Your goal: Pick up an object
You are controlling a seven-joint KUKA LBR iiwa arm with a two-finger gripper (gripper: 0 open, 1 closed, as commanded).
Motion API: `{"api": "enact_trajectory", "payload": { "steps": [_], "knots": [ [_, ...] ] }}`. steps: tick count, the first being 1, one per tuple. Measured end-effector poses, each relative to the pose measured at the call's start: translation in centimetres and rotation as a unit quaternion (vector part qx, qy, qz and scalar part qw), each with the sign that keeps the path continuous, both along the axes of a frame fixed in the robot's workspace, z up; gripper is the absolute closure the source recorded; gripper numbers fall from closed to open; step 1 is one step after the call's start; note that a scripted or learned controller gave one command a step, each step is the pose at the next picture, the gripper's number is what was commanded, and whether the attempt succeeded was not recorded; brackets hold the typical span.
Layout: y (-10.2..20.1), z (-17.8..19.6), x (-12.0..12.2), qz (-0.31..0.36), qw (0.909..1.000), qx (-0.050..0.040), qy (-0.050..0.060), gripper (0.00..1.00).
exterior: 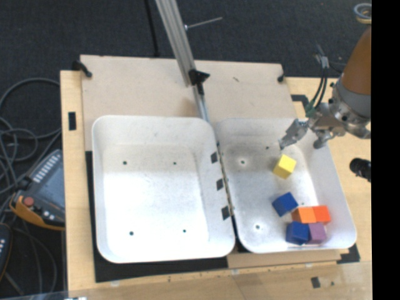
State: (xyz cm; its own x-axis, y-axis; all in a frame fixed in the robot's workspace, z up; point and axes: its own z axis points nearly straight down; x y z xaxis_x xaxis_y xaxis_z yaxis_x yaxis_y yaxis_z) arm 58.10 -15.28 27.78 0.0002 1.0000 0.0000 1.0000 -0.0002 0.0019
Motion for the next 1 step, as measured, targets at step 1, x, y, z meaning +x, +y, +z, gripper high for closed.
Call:
{"api": "enact_trajectory", "payload": {
  "steps": [1],
  "knots": [
    [-4.64, -11.35, 1.89, -0.001, 1.0000, -0.0009, 0.004, 0.00]
  ]
}}
